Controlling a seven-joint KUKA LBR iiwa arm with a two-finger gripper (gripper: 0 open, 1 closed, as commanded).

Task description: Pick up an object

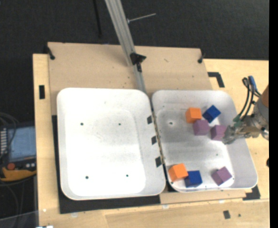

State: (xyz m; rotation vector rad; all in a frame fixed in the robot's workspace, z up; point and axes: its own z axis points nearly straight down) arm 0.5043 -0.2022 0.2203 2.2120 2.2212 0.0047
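Beside claw (230,136), matte purple cube (218,132)

Arm mostly cut off at right edge, gripper blurred.
Gripper (235,133) sits at right bin's (177,103) right rim, fingertips too blurry to read; seems to overlap the purple block (218,132) beside it, contact unclear. Left-edge device (16,148) w/ cables partly cropped.

Arm enters from right edge, orange band just visible above wrist. Hand (235,133) low, pointing left. Finger state too blurred to tell.
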